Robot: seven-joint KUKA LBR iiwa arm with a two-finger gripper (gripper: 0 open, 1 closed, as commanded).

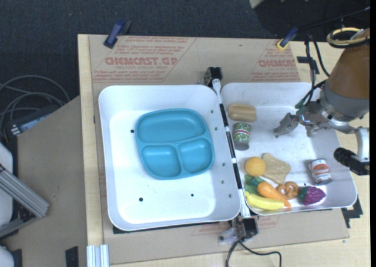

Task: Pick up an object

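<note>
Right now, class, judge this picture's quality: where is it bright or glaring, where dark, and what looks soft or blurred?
Camera view: the white bins are bright, nearly washed out; the carpet behind stays dark; the blue tray casts little shadow; small toys like the banana look soft, and the gripper is slightly blurred.

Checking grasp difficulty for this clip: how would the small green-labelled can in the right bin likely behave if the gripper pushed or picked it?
The green-labelled can looks rigid, so it probably won't deform. Its round side may slip between fingers. It seems to stand upright near the bread roll, so a sideways push could tip it and let it roll.
</note>
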